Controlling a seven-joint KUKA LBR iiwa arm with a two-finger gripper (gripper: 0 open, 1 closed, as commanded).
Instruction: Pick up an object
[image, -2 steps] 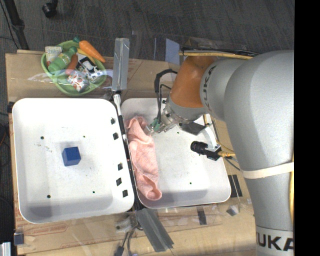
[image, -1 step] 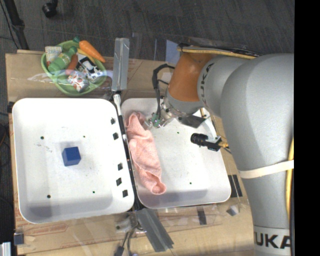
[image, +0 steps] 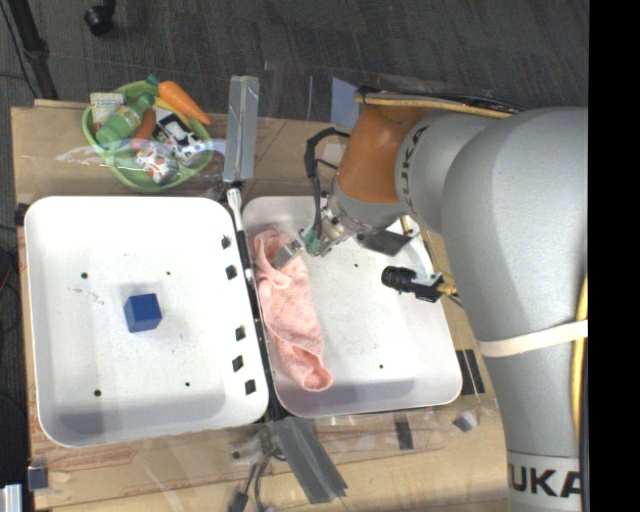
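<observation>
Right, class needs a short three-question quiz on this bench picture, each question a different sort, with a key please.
1. True or false: the blue cube lies in the left bin.
2. Which thing lies along the right bin's left wall? A) pink cloth B) green bowl C) carrot
3. Fill in: the tool is at the cloth's ____ end.

Key: 1 true; 2 A; 3 upper.

Your bench (image: 60, 125) | two white bins: left bin (image: 60, 300), right bin (image: 400, 340) | green bowl (image: 140, 175) at the far left corner
</observation>
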